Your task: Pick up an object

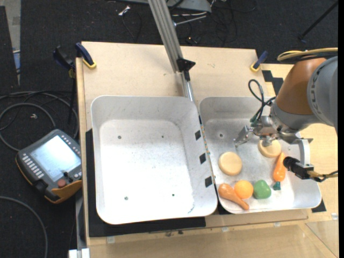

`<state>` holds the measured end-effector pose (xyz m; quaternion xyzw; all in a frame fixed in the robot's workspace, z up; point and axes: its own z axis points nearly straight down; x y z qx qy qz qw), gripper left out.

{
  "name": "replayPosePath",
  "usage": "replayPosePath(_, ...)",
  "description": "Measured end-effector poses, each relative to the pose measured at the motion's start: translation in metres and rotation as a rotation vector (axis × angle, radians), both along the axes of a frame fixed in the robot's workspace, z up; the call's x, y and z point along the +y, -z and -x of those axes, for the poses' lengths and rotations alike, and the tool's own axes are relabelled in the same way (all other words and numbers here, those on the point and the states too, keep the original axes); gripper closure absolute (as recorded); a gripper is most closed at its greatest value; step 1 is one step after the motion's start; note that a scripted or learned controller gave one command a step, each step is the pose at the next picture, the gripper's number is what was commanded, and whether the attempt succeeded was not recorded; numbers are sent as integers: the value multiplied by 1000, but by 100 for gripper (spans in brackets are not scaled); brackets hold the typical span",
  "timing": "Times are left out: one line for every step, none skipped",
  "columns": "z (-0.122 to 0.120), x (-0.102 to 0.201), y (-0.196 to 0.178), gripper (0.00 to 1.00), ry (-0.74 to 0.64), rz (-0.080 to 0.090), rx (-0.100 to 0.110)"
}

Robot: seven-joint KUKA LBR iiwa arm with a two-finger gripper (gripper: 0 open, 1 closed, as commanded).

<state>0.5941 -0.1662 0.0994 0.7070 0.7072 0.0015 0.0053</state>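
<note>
Nearest the camera, an orange ball (243,188), a green piece (262,190) and a carrot (279,167) crowd the right bin (226,114) on the desk (140,69). Descending jaws (264,137) could nudge neighbours aside. A pale round piece (268,148) sits half-hidden beneath the wrist (jaw opening: cannot tell).

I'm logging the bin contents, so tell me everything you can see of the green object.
The green object is a small rounded lump, glossy like plastic, perhaps a toy pepper. It lies near the front edge of the right bin, against the orange ball on its left side. The carrot-like piece lies just behind it; contact there is unclear.
</note>
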Motion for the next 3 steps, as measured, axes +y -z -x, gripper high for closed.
replayPosePath(-1, 1, -12, 100, 0, -2, -4)
replayPosePath(-1, 3, -55, 100, -2, -4, 5)
replayPosePath(-3, 2, -109, 100, -3, -3, 3)
